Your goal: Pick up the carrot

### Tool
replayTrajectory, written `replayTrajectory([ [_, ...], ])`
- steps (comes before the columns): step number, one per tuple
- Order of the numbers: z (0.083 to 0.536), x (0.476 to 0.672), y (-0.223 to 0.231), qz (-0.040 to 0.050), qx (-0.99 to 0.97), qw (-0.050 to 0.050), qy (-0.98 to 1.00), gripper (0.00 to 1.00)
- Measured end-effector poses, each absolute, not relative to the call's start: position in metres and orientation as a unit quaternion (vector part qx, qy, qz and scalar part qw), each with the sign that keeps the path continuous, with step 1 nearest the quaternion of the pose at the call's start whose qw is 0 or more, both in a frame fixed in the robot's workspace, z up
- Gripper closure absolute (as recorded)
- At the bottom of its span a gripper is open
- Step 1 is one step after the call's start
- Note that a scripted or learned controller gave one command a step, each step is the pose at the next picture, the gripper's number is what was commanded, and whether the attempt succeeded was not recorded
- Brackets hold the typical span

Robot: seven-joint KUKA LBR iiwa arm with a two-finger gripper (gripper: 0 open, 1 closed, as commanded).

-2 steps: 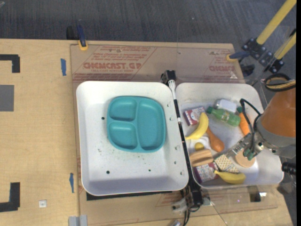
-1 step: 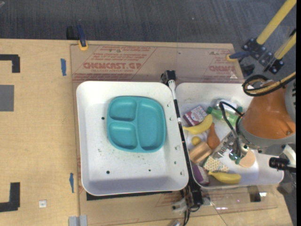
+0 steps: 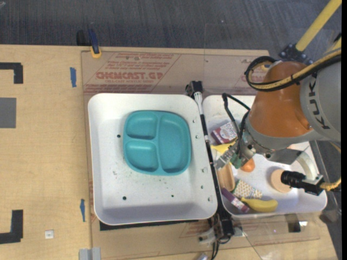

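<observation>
carrot [image 3: 248,166] | right bin [image 3: 314,199] | seemingly just right of jaws [image 3: 233,158] | jaw state unreadable

Robotics lab, plywood bench [image 3: 43,161] with tape marks, two white bins [image 3: 103,161], cabling

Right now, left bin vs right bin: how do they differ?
The left bin holds one thing, a teal divided plate, lying flat near its middle. The right bin holds a jumble: a banana, an orange piece, wrappers. The arm hangs over the right bin, not the left. Both are shallow and white.
</observation>
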State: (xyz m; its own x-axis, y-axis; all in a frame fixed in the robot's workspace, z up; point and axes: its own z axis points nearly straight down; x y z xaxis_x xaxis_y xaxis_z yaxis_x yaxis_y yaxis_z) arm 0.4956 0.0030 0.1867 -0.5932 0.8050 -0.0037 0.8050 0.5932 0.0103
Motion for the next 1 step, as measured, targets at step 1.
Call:
replayTrajectory([
  [1, 0.1847, 0.4944, -0.0002, 0.0011, 0.453, 0.002, 0.891, 0.00],
])
